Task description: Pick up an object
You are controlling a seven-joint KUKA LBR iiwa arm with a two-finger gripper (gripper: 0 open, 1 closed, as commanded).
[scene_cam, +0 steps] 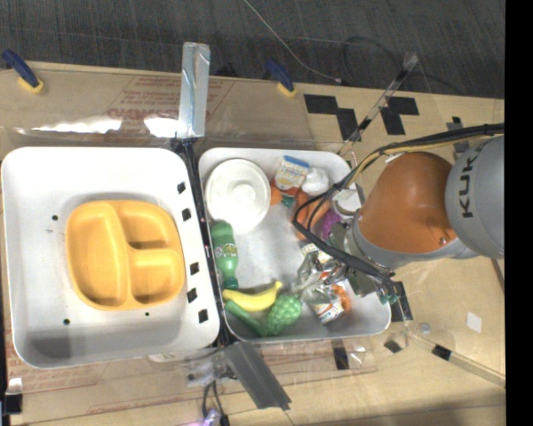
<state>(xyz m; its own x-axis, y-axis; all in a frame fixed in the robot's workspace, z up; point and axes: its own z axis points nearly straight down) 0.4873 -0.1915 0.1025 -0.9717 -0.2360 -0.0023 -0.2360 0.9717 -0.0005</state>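
While low in right bin (249, 331), gripper (322, 284) among clutter

My arm (480, 198): smooth grey casing, rounded, with part of the maker's name in dark capital letters, "KU" legible. My wrist band (407, 204): a broad glossy orange dome, the largest coloured part of me. My cables (426, 140): several thin black leads running over the orange dome, with loops of black and reddish wire at its left side. My end effector (324, 278): metallic silver and dark parts, small, cluttered; finer details too indistinct to list.
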